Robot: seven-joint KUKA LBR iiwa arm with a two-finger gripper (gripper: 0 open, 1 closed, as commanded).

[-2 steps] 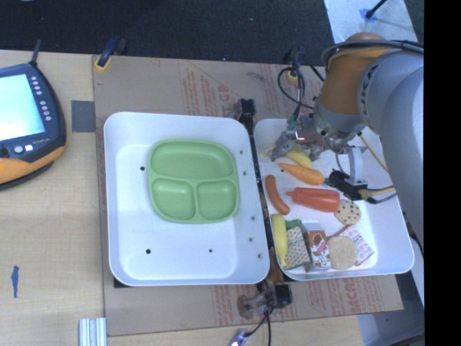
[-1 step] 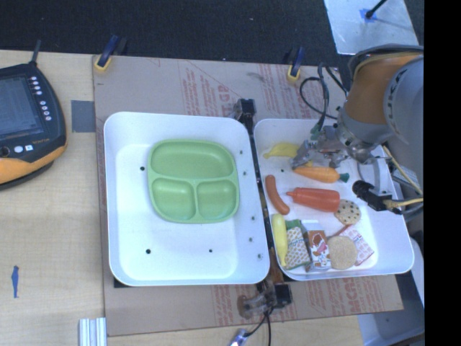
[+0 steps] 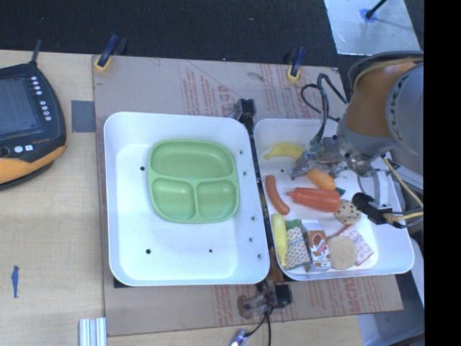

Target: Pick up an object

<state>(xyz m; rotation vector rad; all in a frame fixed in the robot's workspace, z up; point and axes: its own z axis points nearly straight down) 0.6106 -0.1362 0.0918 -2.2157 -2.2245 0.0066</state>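
Note:
My gripper hangs low over the back of the right bin, reaching in from the right. It looks open, one finger to the left and the other to the right of an orange carrot lying just below it. Nothing is held between the fingers. A yellow banana lies to the gripper's left. In front of the carrot lies a red pepper, with a brown sausage further left.
The right bin's front holds a yellow corn cob, a green packet, a small box, a round cookie and a spotted cube. A green divided plate sits in the left bin. A teach pendant lies far left.

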